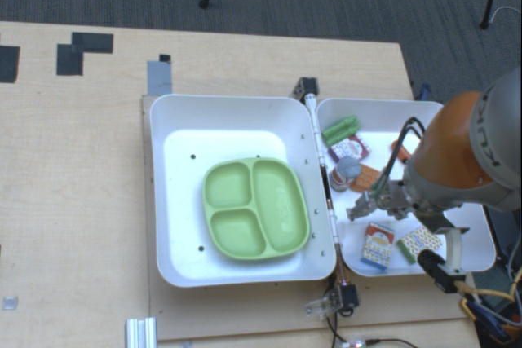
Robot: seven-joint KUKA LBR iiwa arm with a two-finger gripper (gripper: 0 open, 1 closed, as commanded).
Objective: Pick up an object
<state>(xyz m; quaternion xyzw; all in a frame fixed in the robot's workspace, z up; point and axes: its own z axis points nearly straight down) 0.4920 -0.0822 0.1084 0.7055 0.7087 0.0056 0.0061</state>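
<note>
Now the gripper (371, 204), grip state impossible to tell, hovers in the right bin (481, 257), seemingly approaching; next, descend onto the small carton (377, 245) at six o'clock.

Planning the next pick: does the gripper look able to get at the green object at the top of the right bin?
Probably yes: the green object lies uncovered, apart from the gripper.
</note>
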